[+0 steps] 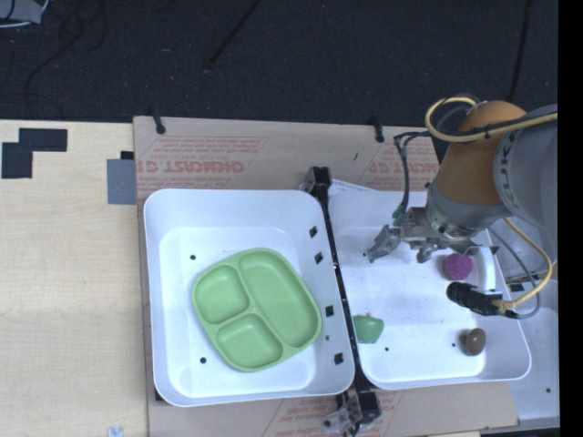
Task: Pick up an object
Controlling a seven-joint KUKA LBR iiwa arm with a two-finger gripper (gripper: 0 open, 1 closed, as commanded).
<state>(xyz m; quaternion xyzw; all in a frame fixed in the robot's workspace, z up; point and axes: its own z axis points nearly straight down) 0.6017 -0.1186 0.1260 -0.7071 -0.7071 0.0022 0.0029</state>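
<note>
In the right bin (414, 358), over its far half, the gripper (401, 249) hangs low above the white floor. Its two fingers look spread apart, and I see nothing between them. Three small things lie in this bin. The purple lump (457, 266) is the nearest one: it sits just beside the gripper, toward the side where the arm (483, 167) comes in, partly under the wrist. The green piece (368, 328) lies against the wall between the two bins, near the gripper but toward the front edge. The brown ball (472, 341) rests in the front corner, well apart from the fingers. None of them shows a clear long axis; all look roundish or too small to tell. I think the purple lump is the easiest target, but the gripper must shift sideways toward the arm's side before it closes. The left bin (173, 230) holds only a green plate (255, 309).
</note>
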